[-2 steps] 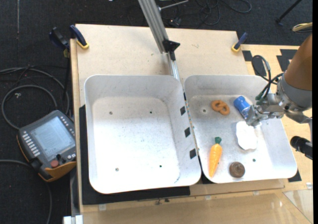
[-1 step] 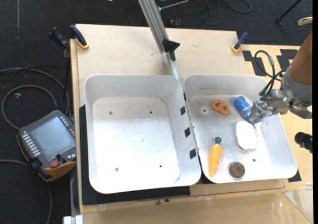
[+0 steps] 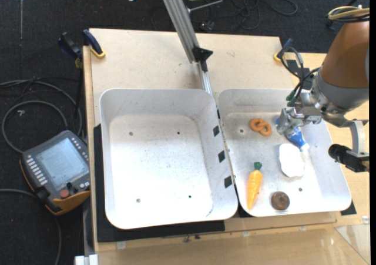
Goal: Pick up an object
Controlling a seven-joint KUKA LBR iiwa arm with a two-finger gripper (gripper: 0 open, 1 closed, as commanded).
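Objects for picking all lie in the right bin (image 3: 329, 190): a pretzel (image 3: 260, 127) toward 11 o'clock, a white pouch (image 3: 291, 160) near the middle with a blue piece (image 3: 295, 138) at its 12 o'clock, a carrot (image 3: 254, 185) at 7 o'clock, and a brown disc (image 3: 280, 200) at 6 o'clock. We see the claw (image 3: 289, 121) low over the bin's upper part, just at 3 o'clock of the pretzel and right above the blue piece (possibly touching it; we cannot tell). Whether the claw is open, closed or gripping, we cannot tell. The left bin (image 3: 117, 105) sits beside it on the surface (image 3: 147, 58).
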